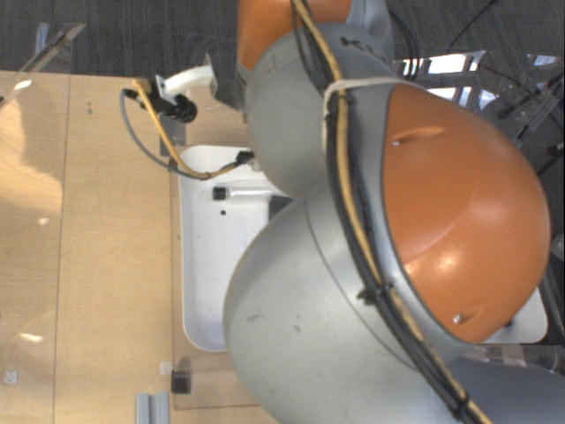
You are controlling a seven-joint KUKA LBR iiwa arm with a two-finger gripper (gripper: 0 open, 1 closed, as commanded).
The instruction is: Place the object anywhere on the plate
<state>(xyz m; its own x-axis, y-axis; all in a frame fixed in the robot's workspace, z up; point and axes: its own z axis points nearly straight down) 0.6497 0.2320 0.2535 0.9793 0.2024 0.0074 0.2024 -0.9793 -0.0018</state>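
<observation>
Arm (388,237) bulk blocks most of the view. White bin (199,272) on the wooden worktop (88,237) is partly visible. Plate and object are hidden behind the arm; gripper state can't be told. Progress can't be judged.

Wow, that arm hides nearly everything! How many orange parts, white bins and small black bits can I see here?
Orange arm covers: 2
White bin, clearly seen: 1
Small black bits: 2
Total: 5
</observation>
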